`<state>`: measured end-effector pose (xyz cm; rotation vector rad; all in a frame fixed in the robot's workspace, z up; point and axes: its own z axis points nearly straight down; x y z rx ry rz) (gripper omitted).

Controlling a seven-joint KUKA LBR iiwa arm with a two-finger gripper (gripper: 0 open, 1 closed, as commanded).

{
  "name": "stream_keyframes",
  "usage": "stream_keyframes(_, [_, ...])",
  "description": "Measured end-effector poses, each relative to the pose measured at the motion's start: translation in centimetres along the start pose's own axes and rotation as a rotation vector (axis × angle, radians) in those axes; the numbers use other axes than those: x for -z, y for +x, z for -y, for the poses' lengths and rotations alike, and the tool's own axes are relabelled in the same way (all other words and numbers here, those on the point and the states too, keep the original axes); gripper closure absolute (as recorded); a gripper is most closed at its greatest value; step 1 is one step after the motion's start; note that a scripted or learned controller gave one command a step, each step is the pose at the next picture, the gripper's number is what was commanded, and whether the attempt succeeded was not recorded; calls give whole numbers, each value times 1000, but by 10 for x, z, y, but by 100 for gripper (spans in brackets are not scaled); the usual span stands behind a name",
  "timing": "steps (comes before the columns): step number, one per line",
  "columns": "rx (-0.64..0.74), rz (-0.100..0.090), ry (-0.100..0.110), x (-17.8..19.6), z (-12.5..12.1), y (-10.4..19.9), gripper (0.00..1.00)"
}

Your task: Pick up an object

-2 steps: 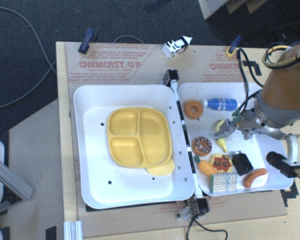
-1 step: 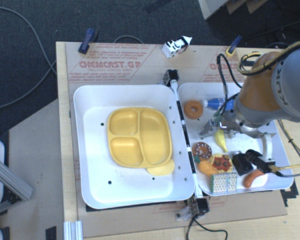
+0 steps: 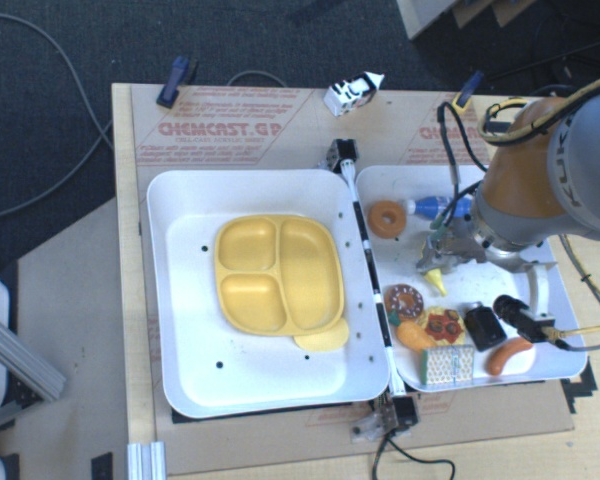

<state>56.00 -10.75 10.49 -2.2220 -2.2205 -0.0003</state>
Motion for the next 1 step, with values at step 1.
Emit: stream_keyframes(1, [3,-1,-1,80,-20,92,100])
